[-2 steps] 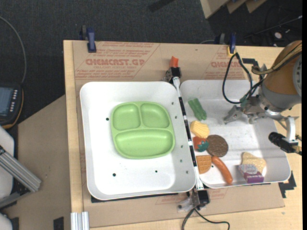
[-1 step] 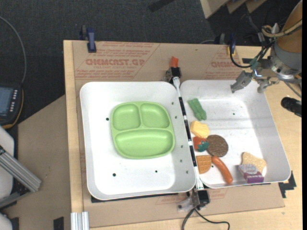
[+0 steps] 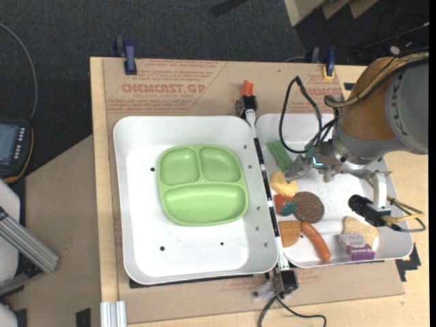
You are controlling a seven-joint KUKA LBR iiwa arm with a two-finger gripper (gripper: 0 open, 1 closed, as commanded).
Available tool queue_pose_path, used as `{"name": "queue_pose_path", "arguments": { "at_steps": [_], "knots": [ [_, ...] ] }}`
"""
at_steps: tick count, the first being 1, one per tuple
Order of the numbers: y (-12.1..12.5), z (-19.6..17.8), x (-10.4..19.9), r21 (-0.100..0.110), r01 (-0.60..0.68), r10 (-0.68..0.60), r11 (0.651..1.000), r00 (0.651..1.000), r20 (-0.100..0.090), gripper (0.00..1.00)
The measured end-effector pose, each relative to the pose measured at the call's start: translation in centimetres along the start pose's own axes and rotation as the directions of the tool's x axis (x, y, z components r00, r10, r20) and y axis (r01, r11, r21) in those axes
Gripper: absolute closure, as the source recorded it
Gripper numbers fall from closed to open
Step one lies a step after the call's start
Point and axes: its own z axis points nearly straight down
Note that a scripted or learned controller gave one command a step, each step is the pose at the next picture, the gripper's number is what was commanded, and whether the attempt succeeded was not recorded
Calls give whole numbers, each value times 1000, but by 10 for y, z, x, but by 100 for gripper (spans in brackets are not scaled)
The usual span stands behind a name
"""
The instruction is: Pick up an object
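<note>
My gripper (image 3: 304,167) hangs low over the right bin (image 3: 395,252), near its left wall. A green toy pod (image 3: 278,154) lies just to its upper left, and a yellow-orange toy food piece (image 3: 281,183) sits just below and left of it. A round brown patty (image 3: 308,206) lies below the gripper, with a small red piece (image 3: 286,207) at its left. Nothing shows held in the gripper.
Further front in the right bin lie a tan cracker (image 3: 289,233), an orange sausage (image 3: 317,242), a bread slice (image 3: 360,229) and a purple block (image 3: 360,251). The left bin (image 3: 136,203) holds a green divided plate (image 3: 201,184). The arm covers the right bin's back right.
</note>
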Motion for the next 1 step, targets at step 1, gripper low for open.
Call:
{"name": "queue_pose_path", "arguments": {
  "at_steps": [1],
  "knots": [
    [-76, 32, -35, -14, -12, 12, 1000, 1000, 5, 0]
  ]
}}
